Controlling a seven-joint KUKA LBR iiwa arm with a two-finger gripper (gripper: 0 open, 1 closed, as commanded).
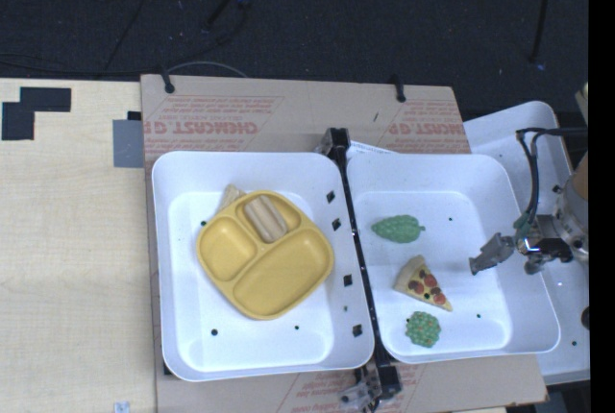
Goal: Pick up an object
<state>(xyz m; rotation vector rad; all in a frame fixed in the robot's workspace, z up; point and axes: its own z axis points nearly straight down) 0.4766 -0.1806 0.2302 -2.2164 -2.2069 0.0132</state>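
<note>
Gripper (492, 253) low at right bin (480, 181) edge, fingers' state unclear; centre over pizza slice (423, 284), descend square, avoid leaf (398, 229)

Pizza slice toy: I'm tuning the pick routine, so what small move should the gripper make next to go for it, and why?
Probably a short shift leftward in the camera view, to bring the gripper over the pizza slice toy. The gripper sits at the right bin's right side with nothing between its jaws, and the slice lies apart from the leafy green toy and the round green toy, so it looks the nearest target.
</note>
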